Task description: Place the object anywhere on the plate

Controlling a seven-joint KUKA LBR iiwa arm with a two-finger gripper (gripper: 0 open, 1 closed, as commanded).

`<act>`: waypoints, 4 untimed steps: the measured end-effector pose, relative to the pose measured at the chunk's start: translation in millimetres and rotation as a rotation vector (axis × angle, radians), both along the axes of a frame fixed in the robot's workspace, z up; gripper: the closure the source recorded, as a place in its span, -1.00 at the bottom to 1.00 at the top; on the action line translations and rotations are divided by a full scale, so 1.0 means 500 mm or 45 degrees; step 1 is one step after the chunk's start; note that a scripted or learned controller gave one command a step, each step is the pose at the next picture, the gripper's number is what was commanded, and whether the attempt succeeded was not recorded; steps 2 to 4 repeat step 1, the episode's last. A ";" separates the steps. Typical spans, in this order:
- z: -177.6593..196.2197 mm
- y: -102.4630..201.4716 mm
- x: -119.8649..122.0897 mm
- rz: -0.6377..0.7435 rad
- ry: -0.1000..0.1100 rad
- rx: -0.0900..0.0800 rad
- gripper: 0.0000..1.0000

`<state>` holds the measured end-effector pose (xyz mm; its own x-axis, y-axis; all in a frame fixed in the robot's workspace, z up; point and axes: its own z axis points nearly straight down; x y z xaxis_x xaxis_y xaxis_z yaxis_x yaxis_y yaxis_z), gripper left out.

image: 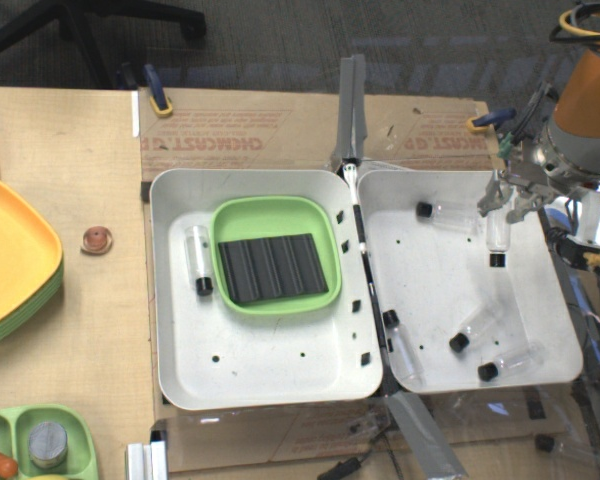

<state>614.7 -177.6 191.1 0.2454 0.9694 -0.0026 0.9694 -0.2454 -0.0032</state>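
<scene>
A green plate lies in the left bin with a dark ribbed slab on it. My gripper hangs over the upper right part of the right bin. A clear vial hangs upright from between its fingers, black cap downward, so the gripper is shut on it. The vial is above the bin floor, far to the right of the plate.
Another clear vial with a black cap lies in the left bin beside the plate's left edge. Three more vials lie in the right bin. Yellow plates are stacked on the bench at the left.
</scene>
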 end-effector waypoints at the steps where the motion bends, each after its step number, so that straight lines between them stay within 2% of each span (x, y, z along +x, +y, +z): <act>1: 0.000 0.000 0.000 -0.001 -0.001 0.000 -1.00; 4: 0.000 0.000 0.000 -0.001 -0.001 0.000 -1.00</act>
